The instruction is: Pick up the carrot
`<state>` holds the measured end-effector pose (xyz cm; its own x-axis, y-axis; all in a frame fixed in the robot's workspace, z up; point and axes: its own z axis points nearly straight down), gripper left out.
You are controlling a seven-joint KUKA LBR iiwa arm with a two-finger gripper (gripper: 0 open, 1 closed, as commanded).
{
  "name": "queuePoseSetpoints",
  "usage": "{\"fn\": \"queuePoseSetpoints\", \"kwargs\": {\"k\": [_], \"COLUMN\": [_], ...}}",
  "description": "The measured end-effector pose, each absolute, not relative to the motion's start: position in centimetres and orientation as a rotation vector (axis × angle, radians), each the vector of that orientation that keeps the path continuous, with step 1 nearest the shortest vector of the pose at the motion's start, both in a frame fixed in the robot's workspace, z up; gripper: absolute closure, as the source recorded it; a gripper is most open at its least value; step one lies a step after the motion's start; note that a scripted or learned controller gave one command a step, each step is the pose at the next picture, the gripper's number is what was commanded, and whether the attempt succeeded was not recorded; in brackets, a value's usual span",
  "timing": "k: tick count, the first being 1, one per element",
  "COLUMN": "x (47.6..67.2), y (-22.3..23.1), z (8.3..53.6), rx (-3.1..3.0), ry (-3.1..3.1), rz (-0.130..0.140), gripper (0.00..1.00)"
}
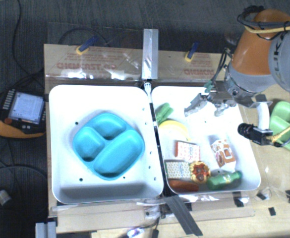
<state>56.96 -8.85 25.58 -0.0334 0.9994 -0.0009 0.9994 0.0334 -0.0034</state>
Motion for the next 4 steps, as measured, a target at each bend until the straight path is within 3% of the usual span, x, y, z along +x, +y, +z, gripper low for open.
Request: {"fn": "queuePoseSetpoints", "kwargs": {"k": [1,2,3,4], "x": [62.5,56.0,56.7,59.1], "y": [-7.1,-1.4,1.9,-2.9], "z": [18.3,18.4,18.2,18.6], "rx": [-2.076,-1.692,-1.744,-1.688], "ry": [-2.358,-2.644,-2.609,-2.649], "rz": [0.007,0.001,0.001,0.005], "gripper": [0.00,0.00,0.00,0.00]}}
